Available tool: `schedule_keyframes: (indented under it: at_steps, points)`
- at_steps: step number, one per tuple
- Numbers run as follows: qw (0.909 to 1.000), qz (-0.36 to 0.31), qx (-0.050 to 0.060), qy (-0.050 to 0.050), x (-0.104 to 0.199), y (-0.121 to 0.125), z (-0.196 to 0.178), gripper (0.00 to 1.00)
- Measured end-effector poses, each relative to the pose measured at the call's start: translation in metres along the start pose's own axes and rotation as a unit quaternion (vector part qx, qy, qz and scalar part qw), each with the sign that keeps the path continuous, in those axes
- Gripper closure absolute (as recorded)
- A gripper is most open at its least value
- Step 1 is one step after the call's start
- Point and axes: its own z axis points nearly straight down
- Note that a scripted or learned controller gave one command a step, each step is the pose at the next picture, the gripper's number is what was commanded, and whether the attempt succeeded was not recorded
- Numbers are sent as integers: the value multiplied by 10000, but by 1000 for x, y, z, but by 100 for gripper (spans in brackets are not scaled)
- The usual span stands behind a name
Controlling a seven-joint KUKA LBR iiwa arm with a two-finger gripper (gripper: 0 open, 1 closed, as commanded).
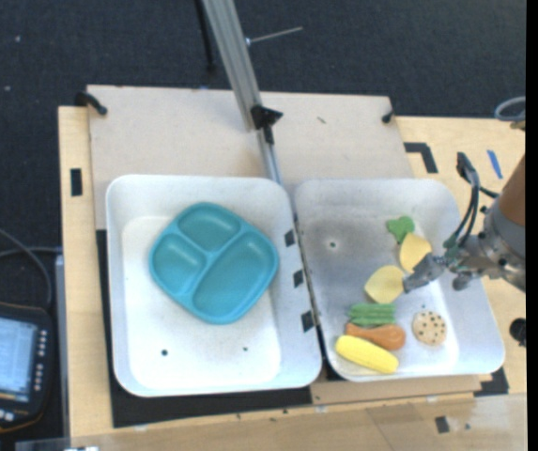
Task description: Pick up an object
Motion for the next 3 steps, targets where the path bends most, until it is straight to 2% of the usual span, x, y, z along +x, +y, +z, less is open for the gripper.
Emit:
schedule_keyframes:
  at_steps: [1, 2, 3]
  points:
    - [10000, 6, -1, 1, 0, 0, 0, 0]
    - [10000, 13, 31, 0, 9, -2, 57, 0]
    - [10000, 21, 30, -2, 4, -5, 100, 0]
